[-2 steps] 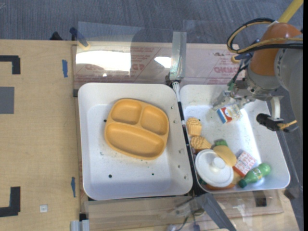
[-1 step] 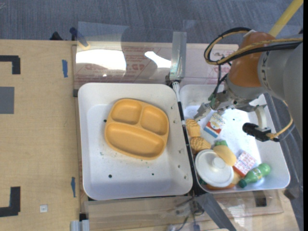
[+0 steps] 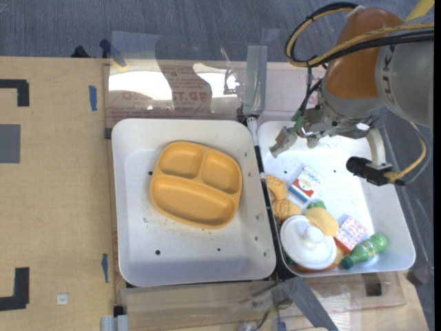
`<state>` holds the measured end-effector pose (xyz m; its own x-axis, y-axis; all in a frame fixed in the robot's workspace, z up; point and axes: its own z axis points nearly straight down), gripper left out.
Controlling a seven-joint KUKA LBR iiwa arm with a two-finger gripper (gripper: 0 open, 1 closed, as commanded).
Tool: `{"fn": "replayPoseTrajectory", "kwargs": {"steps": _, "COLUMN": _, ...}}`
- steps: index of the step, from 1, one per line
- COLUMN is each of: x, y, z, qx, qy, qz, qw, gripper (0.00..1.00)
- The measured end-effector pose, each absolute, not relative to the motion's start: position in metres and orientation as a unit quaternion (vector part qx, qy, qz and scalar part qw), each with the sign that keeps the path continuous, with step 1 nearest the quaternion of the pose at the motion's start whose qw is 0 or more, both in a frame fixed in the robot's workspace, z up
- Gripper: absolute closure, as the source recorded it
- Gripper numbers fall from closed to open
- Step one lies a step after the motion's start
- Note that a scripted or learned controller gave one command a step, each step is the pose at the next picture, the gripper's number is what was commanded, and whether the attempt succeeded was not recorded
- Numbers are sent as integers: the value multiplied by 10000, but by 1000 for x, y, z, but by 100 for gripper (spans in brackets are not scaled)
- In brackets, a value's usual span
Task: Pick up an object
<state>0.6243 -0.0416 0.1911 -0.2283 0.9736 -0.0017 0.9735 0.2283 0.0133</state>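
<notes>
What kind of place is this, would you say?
Probably a robotics lab bench for pick-up trials: a grey robot arm reaches over two white bins, one holding a compartment tray, the other toy food like a green bottle.

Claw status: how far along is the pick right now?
Nothing looks picked yet. The claw hangs over the bare back part of the right bin, apart from the toys clustered at its front: a small carton, white teapot and green bottle. Left: move to one, descend, grasp and lift.
</notes>
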Motion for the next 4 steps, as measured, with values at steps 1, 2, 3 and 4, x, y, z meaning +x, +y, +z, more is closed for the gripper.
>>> {"fn": "replayPoseTrajectory", "kwargs": {"steps": 1, "x": 575, "y": -107, "z": 102, "qx": 5711, "qy": 8209, "qz": 20, "qw": 50, "gripper": 0}}
{"fn": "replayPoseTrajectory", "kwargs": {"steps": 2, "x": 576, "y": -106, "z": 103, "qx": 5707, "qy": 8211, "qz": 23, "qw": 57, "gripper": 0}}
{"fn": "replayPoseTrajectory", "kwargs": {"steps": 3, "x": 627, "y": -136, "z": 96, "qx": 6955, "qy": 7184, "qz": 66, "qw": 88, "gripper": 0}}
{"fn": "replayPoseTrajectory", "kwargs": {"steps": 4, "x": 551, "y": -155, "z": 89, "qx": 6677, "qy": 7444, "qz": 0, "qw": 6, "gripper": 0}}
